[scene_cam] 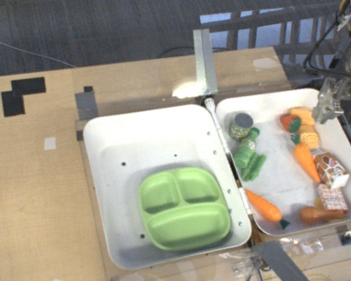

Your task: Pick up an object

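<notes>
In the camera view, the gripper [327, 104] hung at the far right rim of the right bin [281, 172], its grey body reaching in from the right edge, just above and beside a small cluster of toy food at the bin's upper right. Whether the claw stood wide or narrow could not be told from this slant, and nothing was visible between its tips, so no grasp could be claimed.

The right bin held every candidate for picking. Nearest the gripper lay a yellow and red toy food piece [297, 120]. Just below it a toy carrot [306, 160] lay lengthwise, and beside that a small printed carton [331, 170] rested above a second small box [330, 198]. An orange-brown sausage-like piece [321, 214] lay along the near rim. Toward the bin's left side sat a small can [242, 124], a green toy vegetable [250, 161] below it, and another carrot [264, 205] angled toward the near corner.

The left bin [117, 153] carried a green divided plate [184, 207], its compartments bare.

By my judgement the task was at its start: all objects lay on the bin floor, none was lifted, and the descent, closing and raising were all left to do. The yellow and red piece seemed the likeliest target, being closest.
</notes>
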You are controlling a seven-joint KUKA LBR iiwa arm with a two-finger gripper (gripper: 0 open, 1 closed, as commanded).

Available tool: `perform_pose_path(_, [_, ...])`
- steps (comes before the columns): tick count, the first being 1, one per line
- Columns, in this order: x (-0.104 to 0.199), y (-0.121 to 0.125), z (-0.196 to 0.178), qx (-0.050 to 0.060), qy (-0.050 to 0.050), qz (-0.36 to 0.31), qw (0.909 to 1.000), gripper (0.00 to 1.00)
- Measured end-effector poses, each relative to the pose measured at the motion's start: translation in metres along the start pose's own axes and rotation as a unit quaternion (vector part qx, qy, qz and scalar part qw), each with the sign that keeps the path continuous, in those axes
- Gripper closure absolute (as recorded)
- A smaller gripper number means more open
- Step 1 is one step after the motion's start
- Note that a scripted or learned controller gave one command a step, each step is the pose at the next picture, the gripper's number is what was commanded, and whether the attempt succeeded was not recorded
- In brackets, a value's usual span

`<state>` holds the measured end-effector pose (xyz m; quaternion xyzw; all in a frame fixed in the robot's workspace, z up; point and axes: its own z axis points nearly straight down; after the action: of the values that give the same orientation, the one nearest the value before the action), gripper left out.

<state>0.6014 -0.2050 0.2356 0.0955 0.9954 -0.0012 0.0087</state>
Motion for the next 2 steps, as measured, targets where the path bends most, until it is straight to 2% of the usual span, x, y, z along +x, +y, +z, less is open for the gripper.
perform_pose_path(2, [-0.004, 0.004, -0.023, 0.0, -0.007, -0.007, 1.0, 1.0])
